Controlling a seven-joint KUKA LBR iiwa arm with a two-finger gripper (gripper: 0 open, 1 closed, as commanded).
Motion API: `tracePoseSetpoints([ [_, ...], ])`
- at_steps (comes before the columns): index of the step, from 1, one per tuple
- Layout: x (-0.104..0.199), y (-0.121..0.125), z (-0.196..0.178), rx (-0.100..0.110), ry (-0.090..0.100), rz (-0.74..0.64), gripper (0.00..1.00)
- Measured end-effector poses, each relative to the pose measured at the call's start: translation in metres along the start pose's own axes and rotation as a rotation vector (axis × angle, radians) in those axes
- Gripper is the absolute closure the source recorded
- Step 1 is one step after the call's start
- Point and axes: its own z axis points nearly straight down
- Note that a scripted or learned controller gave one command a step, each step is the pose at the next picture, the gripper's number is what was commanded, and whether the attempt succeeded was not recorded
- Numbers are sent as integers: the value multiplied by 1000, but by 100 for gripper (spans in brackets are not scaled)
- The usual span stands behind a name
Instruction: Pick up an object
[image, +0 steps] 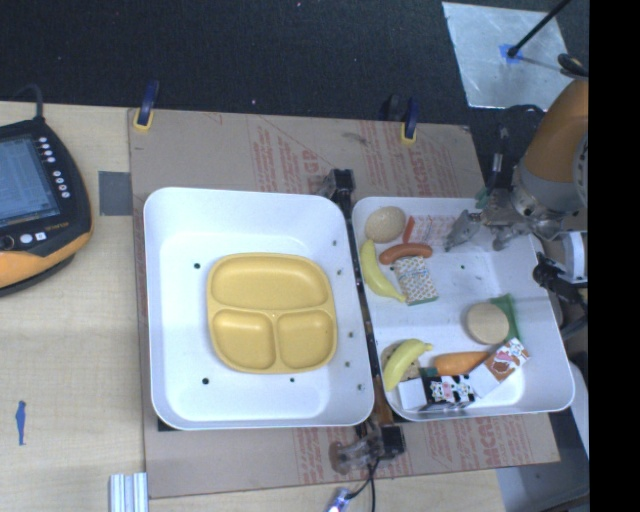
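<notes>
Over the right bin's (560, 400) far corner, the gripper (478, 228) hangs open and empty; it should centre on the sausage (405, 252) before closing.

Arm (556, 140) reaching in from right, claw (470, 226) low, empty.

Gripper (478, 226) low over the right bin's (548, 330) far side, near a sausage (405, 252); yellow divided plate (271, 311) alone in the left bin (180, 300).

One fixed overhead camera slants down on both bins (160, 300).
</notes>
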Motion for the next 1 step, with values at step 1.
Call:
tracePoseSetpoints([
  [1,0,-73,5,2,-1,5,0],
])
